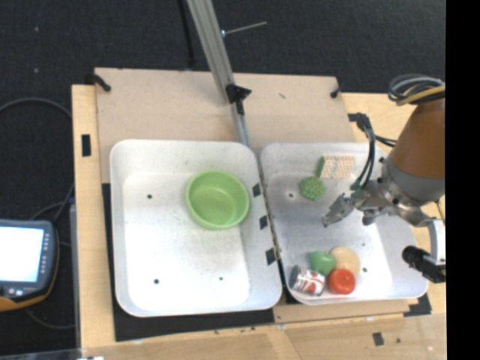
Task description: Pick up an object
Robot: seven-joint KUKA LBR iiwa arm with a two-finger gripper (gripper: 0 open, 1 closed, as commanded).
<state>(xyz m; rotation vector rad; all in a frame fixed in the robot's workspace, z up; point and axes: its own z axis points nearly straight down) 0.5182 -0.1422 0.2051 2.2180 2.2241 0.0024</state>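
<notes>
Hovering over the right bin (pixel 390 272), at right centre of the frame, the gripper (pixel 337 211) points left toward the bin's middle. Its fingers look spread, with bare white floor between the tips and nothing held.

Right bin contents: a green knobbly ball (pixel 313 189) sits in the upper middle, up and left of the fingertips and apart from them. Just above and right of it, near the bin's top edge, lies a checkered pad (pixel 337 166) with a green strip on its left side. At the lower edge of the bin four items are bunched together: a red-and-white can (pixel 307 282) at lower left, a green piece (pixel 323 261) above it, a pale cream round object (pixel 346 257) to the right, and a red ball (pixel 342 281) below that. All touching or nearly so.

Left bin (pixel 150 276): a green bowl (pixel 217 199) sits upright in its upper right part.

Arm (pixel 420 152) enters from the right edge, orange band visible.

A metal post (pixel 214 47) slants across the top centre.
</notes>
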